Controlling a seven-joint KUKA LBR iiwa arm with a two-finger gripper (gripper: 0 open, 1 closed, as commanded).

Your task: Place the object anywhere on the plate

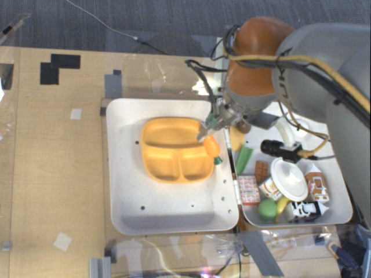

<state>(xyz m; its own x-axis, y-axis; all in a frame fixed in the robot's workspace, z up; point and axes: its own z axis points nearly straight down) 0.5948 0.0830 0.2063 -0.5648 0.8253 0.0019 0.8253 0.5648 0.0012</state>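
A yellow-orange divided plate (pixel 174 155) lies in the left white bin (pixel 124 201). My gripper (pixel 206 135) hangs over the plate's right rim, reaching down from the orange-banded wrist. Its fingers are shut on the upper end of an orange toy carrot (pixel 213 147). The carrot slants down to the right, and its green tip (pixel 218 161) sits just past the plate's edge, near the wall between the bins.
The right bin (pixel 342 213) holds several items: a green cylinder (pixel 243 158), a white cup (pixel 288 179), a brown bar (pixel 262 168), a red-and-white box (pixel 248 190), a green ball (pixel 266 209) and small cartons (pixel 317 187). Bare bin floor surrounds the plate.
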